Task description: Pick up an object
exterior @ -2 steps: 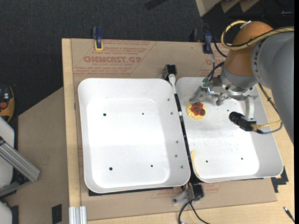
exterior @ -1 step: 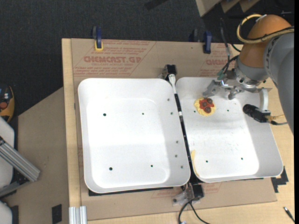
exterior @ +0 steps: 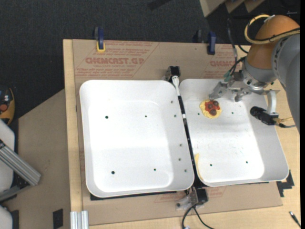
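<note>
— Starting with the surface: what carries the bins?

— A table (exterior: 47,128) of pale wood, topped by a brown cardboard sheet (exterior: 143,56) printed in red lettering; two blue clamps (exterior: 100,38) pin the sheet along its far edge; dark carpet (exterior: 71,8) lies beyond the table on the far and left sides; a length of grey metal rail (exterior: 19,163) sits at the left edge of the view.

— Count of bins?

— Two; the left bin (exterior: 133,180) and the right bin (exterior: 271,166), both shallow and white, side by side and touching along a dark seam; small black clips (exterior: 173,72) sit at the near and far ends of that seam.

— Objects in them?

— One; a small yellow object (exterior: 210,108) with red and dark markings, lying in the far part of the right bin, near its left wall.

— The arm?

— One arm (exterior: 274,42), grey with an orange band, entering from the right over the far right corner; the claw (exterior: 224,92) hangs just beside the yellow object, on its far right side; whether the claw is released or clenched I cannot tell; nothing is seen held in it.
</note>
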`<state>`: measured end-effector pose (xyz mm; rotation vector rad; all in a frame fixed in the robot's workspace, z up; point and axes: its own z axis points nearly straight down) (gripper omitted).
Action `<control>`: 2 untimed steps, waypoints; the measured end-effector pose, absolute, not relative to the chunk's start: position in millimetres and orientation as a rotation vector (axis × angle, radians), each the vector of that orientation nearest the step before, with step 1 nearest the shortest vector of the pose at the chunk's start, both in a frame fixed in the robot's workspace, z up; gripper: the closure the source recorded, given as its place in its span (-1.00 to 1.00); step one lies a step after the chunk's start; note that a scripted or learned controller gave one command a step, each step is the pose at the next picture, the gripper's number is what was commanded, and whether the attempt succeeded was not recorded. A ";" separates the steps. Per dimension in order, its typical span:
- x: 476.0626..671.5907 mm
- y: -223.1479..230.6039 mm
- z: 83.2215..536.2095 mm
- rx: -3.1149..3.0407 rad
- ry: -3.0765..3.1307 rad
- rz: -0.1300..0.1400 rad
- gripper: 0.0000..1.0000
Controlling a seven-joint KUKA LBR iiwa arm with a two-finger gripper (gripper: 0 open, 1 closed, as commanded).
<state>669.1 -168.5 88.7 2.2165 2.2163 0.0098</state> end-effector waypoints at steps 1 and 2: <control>669.2 -177.4 88.7 2.216 2.216 0.010 -1.00; 652.3 -193.9 89.1 2.219 2.216 0.008 -1.00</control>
